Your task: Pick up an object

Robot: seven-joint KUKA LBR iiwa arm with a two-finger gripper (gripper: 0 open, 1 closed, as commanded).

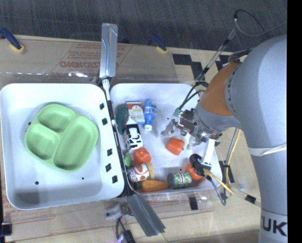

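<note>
Down at the near edge of the right bin [156,88] a carrot [152,185] lies along the wall, with a small red-and-white can [139,173] just beside it on the left and a green-labelled can [179,179] on its side just to the right. Past the green can, in the near right corner, sits a reddish-orange piece [195,172] partly hidden by a dark part of the tool. A little farther in along the divider I see a tomato-like red piece [141,156] and a black-and-white carton [133,137] standing against the left wall. Out in the middle of the bin floor rests an orange pepper-like object [175,146], apart from the clutter along the walls, and the gripper [184,129] hangs just above and beyond it, close to touching; from here I cannot tell how its fingers stand, since metal and cables blur together. The grey arm [260,100] with its orange band [215,93] comes in from the right and covers that side of the bin. Farther back stand a white carton with a red top [136,113], a blue-and-white bottle [149,114] beside it, and a dark green item [121,116] by the divider. Over on the left, the other bin [19,186] holds a green sectioned plate [62,136].
</note>
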